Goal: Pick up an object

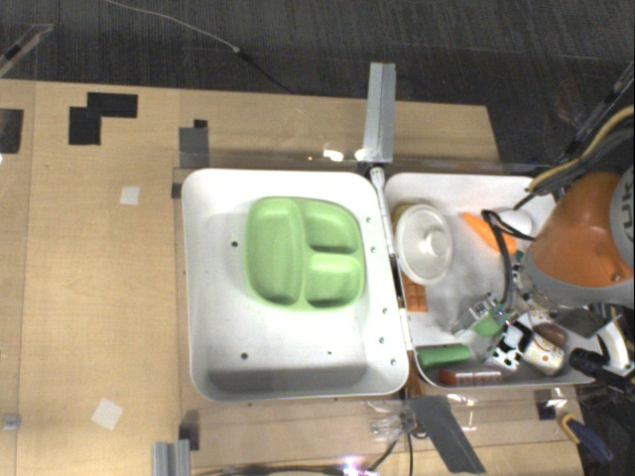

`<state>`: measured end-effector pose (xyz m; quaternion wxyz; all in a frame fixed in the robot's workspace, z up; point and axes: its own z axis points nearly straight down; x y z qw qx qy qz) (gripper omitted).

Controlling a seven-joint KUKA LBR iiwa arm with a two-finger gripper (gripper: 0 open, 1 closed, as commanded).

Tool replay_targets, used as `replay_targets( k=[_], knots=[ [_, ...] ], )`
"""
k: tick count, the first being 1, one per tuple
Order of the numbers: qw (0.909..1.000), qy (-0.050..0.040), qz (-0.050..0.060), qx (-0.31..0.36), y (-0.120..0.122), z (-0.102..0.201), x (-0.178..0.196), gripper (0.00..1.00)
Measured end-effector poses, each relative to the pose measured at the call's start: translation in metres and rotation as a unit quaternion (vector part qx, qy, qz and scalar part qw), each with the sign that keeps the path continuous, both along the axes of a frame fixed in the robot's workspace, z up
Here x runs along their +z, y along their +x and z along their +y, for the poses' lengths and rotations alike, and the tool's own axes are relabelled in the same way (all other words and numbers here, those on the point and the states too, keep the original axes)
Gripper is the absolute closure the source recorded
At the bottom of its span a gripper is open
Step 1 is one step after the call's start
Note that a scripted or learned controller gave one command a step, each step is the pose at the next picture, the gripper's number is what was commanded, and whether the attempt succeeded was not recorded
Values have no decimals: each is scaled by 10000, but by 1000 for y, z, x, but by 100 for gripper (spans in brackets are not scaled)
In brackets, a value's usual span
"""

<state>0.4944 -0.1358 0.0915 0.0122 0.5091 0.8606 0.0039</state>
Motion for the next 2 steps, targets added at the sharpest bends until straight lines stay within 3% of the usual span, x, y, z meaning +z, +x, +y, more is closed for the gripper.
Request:
replay_targets(
  k=[2],
  knots=[
    [9999,-25,12,103,-2,18,0,0]
  ],
)
